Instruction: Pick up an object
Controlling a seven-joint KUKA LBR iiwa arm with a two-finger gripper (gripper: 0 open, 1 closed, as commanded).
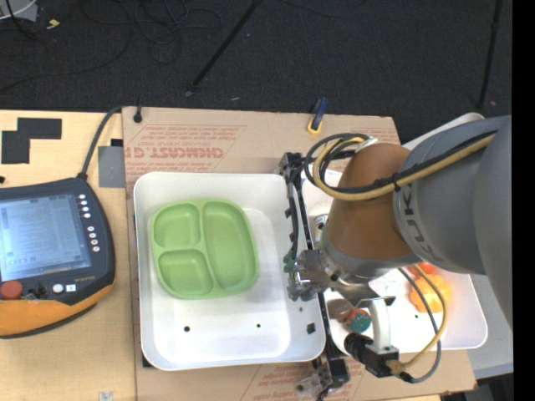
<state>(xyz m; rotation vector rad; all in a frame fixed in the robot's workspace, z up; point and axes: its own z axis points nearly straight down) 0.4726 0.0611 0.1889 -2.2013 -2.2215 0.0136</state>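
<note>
The grey arm reached in from the right of the camera view and bent steeply downward, its orange band facing the camera. Black and yellow cables looped over the top of the band and trailed down its right side. The wrist below pointed straight down, hiding the jaws beneath it.

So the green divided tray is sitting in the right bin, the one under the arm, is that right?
Not quite. The camera view shows the green divided tray lying in the left bin, apart from the arm, which hangs over the right bin.
</note>
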